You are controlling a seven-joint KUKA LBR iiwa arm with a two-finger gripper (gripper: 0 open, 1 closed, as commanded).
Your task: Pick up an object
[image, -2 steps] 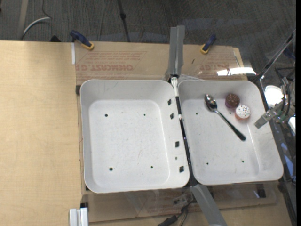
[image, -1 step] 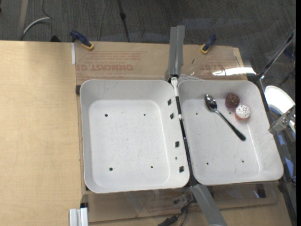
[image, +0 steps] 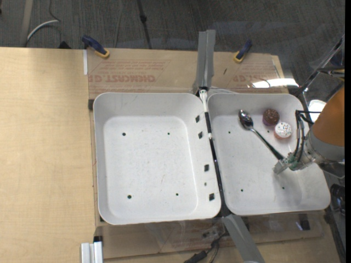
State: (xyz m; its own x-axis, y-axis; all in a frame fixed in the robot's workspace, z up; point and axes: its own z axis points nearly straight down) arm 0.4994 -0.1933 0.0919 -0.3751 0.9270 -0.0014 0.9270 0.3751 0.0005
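In the right bin (image: 258,201) lies a metal spoon (image: 258,133), its bowl toward the back left and its dark handle running toward the front right. Beside the spoon's bowl sit a small brown round object (image: 271,116) and a white round object with pink marks (image: 283,130). My gripper (image: 283,166) hangs low over the right bin, right at the end of the spoon's handle. The view does not tell whether it touches the handle. The orange band of the arm (image: 333,122) shows at the right edge.
The left bin (image: 104,147) sits beside the right one, with a ridge and black clips (image: 208,147) between them. Brown cardboard (image: 142,73) lies behind the bins, held by two clamps. A wooden bench top (image: 44,147) extends to the left.
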